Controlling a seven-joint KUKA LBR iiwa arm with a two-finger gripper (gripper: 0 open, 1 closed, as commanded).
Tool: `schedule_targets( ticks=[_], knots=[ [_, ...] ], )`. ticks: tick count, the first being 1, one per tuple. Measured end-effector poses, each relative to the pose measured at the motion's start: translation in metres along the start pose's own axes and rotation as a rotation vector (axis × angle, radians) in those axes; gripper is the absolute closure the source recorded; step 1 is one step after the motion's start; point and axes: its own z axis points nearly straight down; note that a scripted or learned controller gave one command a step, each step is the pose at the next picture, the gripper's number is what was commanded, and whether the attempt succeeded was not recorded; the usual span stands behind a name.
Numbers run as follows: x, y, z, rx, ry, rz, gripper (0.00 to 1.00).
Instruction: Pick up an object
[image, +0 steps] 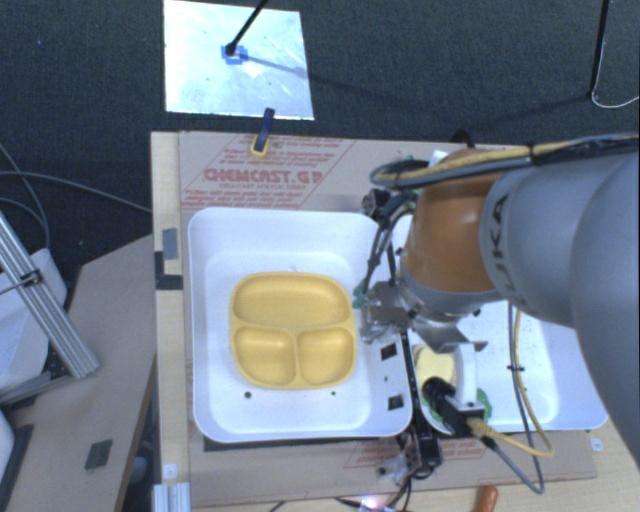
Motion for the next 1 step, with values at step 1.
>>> schedule_targets(
  ticks=[1],
  knots=[
    [0.0245,0.0450,0.1259,0.004,-0.002,0.003,1.00]
  ],
)
